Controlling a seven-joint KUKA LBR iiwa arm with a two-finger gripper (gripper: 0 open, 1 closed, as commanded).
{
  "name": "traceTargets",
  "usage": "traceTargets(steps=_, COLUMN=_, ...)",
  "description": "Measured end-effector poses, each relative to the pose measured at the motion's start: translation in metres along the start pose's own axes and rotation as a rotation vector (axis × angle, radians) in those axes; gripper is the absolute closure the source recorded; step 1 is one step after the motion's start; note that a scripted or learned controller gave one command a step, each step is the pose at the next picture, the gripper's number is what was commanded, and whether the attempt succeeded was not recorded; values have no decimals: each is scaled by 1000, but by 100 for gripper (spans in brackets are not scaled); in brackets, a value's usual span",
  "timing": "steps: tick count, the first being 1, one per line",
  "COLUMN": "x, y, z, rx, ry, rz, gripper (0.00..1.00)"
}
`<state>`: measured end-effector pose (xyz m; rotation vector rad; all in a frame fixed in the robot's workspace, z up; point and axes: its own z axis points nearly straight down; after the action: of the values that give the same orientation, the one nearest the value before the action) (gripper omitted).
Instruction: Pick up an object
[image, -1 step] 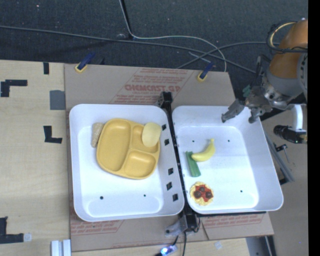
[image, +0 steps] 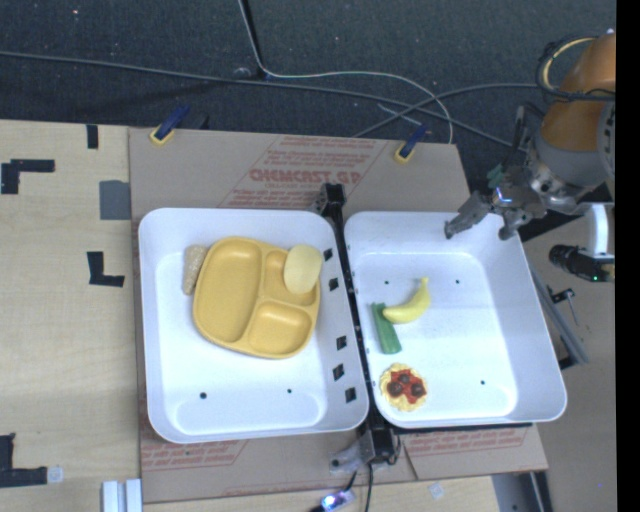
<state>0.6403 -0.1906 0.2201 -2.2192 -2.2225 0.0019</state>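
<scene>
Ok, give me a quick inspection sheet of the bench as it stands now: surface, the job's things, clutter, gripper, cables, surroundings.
Surface: two white bins side by side, left bin and right bin, on a cardboard sheet over a wooden bench.
Job's things: right bin holds a banana, a green piece touching it, and a small pizza toy. Left bin holds a yellow divided tray with a pale round item on its edge and a tan piece beside it.
Clutter: nothing seen.
Gripper: gripper above the right bin's far right corner, fingers spread, nothing between them.
Cables: black and white cables across the dark floor behind.
Surroundings: blue-yellow clamps on the cardboard.
</scene>
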Motion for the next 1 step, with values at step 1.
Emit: traceTargets(steps=1, x=-1, y=-4, z=63, rx=3, ry=-1, rz=0, gripper=0)
